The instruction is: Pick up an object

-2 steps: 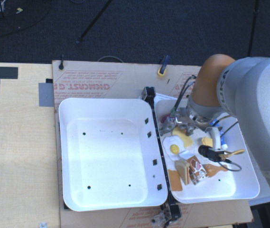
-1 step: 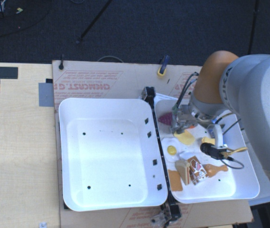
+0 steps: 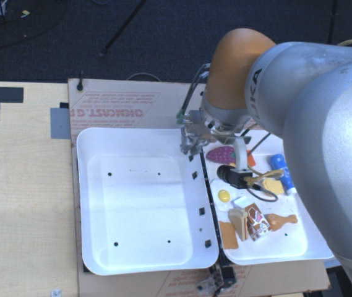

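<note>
The gripper hangs over the inner edge of the right bin, near the wall between the two bins. I can't tell if it is open or closed. The toys lie in that bin: a purple piece, a yellow ball, a blue block. I think it should slide right, stop over one toy, then go straight down.

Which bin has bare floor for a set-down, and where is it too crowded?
The left bin has bare floor from wall to wall. The right bin is crowded: purple piece, yellow ball, blue object and wooden pieces cluster beside the divider, beneath the gripper.
</note>
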### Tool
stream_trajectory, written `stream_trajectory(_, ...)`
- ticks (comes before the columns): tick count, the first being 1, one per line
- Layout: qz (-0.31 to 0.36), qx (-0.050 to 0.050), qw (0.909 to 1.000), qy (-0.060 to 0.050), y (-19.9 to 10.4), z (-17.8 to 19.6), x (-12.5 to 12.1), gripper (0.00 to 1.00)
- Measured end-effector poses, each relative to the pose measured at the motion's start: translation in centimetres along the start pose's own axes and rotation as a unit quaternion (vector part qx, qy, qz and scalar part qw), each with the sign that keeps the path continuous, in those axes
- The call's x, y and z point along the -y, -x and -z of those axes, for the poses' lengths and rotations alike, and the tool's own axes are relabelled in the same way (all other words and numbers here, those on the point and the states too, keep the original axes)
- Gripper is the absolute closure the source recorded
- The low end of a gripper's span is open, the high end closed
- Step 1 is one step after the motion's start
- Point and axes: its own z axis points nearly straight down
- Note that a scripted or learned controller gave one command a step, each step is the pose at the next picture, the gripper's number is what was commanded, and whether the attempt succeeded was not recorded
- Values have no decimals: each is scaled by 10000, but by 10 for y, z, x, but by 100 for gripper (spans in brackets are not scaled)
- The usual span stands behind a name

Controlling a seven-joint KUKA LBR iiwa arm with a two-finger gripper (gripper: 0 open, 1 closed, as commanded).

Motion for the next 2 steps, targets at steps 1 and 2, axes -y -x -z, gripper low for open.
stream_trajectory(1, -27, 15, 10000, -66, -60, -29, -1, 100)
stream_trajectory(2, -6, 8, 10000, -84, -165, -39, 42, 100)
